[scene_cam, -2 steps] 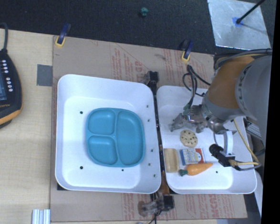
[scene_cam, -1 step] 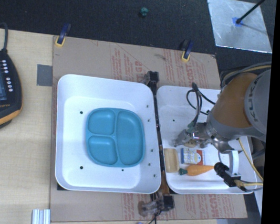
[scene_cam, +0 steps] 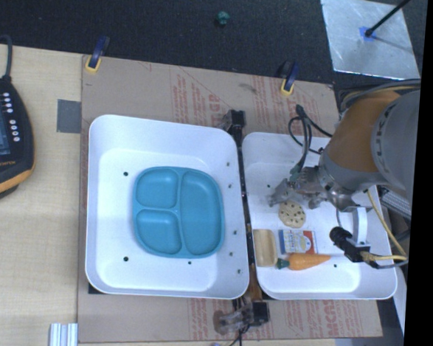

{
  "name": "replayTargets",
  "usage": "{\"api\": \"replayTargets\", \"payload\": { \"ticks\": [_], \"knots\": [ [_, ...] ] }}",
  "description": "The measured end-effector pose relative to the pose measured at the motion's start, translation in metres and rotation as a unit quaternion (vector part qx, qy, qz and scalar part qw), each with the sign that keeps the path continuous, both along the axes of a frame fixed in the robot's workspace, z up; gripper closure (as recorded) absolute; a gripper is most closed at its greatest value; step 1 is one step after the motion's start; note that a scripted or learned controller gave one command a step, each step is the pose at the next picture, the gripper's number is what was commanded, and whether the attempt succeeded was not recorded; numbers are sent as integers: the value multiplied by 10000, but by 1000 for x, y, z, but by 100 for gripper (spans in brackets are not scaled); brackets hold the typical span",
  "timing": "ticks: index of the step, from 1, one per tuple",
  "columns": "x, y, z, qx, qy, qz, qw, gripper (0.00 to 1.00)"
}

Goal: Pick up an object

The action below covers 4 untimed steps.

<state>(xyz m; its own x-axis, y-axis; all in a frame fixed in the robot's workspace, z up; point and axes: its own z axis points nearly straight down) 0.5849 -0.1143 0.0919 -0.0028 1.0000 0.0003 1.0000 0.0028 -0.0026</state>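
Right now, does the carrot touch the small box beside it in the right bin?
Touching. In the camera view the carrot lies against the lower edge of the small box, with no white bin floor between them.

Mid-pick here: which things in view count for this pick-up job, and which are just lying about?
For the job:
pincer, low in the right bin
cookie
carrot
small carton
tan block

Lying about:
blue divided plate in the left bin
handheld pendant
clamps
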Motion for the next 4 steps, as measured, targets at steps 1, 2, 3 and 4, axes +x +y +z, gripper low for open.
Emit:
{"api": "replayTargets", "payload": {
  "ticks": [1, 2, 3, 4],
  "knots": [
    [0, -1, 10, -2, 7, 7, 10000, 100],
    [0, -1, 10, -3, 9, 9, 10000, 0],
    [-66, 13, -1, -5, 8, 18, 10000, 0],
    [-27, -4, 0, 0, 0, 4, 10000, 0]
  ]
}}
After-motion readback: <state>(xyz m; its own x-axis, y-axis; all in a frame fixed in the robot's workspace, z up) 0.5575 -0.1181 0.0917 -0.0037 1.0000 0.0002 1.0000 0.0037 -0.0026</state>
